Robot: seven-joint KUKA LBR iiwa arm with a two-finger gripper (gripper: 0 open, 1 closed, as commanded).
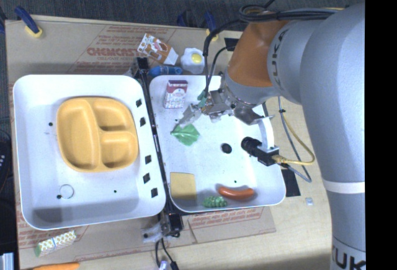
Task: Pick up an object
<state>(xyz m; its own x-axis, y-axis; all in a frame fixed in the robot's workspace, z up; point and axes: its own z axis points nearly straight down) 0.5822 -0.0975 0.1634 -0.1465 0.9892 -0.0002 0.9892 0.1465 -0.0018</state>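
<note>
Green object point(185, 134) in right bin point(273, 191), gripper point(193, 111) seemingly just above

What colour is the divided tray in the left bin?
Yellow tray, plain, seen in the camera view.

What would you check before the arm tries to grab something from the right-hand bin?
1. Gripper over the right bin: ok, it hangs near the bin's upper left part.
2. A target close by: ok, the green piece lies just below the gripper.
3. Fingers open enough to take it: cannot tell, too small and blurred.
4. Nothing held already: cannot tell, the fingertips are unclear.
5. Room around the target: ok, the red-and-white packet, yellow block and sausage lie apart from it.
6. Yellow tray out of the way: ok, it sits in the left bin.
</note>
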